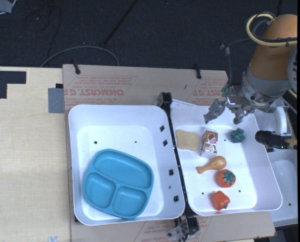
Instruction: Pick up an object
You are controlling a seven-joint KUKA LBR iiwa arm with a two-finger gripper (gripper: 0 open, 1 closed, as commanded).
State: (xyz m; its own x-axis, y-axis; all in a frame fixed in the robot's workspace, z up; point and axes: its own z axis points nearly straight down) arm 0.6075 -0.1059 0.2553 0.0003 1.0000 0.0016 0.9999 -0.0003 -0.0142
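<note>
Six toys sit in the right bin (271,185), and the gripper (225,112) hangs over its far end.

The gripper's two fingers are spread apart with nothing between them. Below it lie one slice of toy bread (187,140), one small carton (209,142), one green toy (236,134), one chicken drumstick (213,164), one tomato (225,178) and one red pepper (220,200). The left bin (84,125) holds one blue divided plate (119,183).

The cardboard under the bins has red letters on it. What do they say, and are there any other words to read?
Cardboard: red print, upside down and mirrored, too blurred to read for sure.
Cardboard's front edge: more red print, too blurred.
Small carton: a picture and marks, too small to read.
</note>
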